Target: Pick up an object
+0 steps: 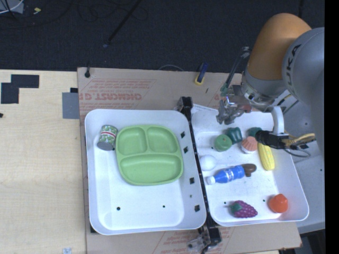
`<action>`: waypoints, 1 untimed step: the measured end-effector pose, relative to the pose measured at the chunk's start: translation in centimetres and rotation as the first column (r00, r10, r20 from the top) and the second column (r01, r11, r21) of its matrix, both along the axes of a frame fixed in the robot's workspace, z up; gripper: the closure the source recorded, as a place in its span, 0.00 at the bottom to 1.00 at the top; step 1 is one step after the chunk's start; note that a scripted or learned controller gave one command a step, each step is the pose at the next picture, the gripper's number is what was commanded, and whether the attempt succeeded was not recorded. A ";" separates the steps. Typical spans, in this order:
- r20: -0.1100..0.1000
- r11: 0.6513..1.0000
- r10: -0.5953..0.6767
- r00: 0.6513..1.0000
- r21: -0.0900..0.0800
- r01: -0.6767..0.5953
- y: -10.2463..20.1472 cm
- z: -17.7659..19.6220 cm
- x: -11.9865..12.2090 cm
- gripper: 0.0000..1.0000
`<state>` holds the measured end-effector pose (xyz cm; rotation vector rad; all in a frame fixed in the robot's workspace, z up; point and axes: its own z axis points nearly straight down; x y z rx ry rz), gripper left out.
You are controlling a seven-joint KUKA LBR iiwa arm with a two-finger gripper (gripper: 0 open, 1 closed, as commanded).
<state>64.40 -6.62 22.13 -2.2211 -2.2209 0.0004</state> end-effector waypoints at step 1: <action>-0.002 1.000 -0.001 1.000 -0.001 0.001 -0.8 -0.2 -0.2 1.00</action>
